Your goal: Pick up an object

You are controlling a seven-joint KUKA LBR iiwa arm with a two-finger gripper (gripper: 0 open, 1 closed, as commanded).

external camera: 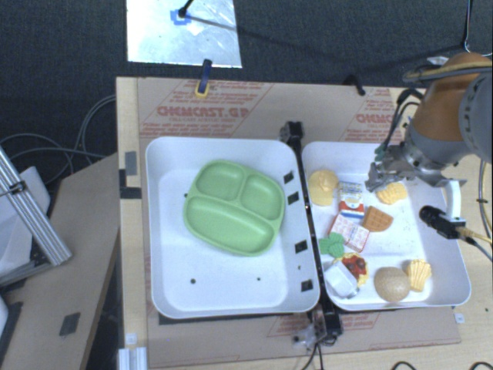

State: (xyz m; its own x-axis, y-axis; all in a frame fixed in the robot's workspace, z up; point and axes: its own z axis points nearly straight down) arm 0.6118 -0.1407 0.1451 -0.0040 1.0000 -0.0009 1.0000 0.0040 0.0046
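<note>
My gripper [380,177] hangs low over the far part of the right bin [451,241], coming in from the right under the grey wrist with the orange band. Right beside it, on its right, lies a yellow ridged toy food piece [393,193]. A pale yellow round piece [323,185] sits to its left. Just below it are a small white and red carton [351,201] and a brown waffle-like piece [377,220]. I see nothing held in the gripper.
The right bin also holds a red and white packet [348,230], a green piece [333,245], a pizza-like piece [353,266], a tan bread roll [392,284] and a yellow shell shape [418,273]. A green divided plate [233,206] lies in the left bin [166,237].
</note>
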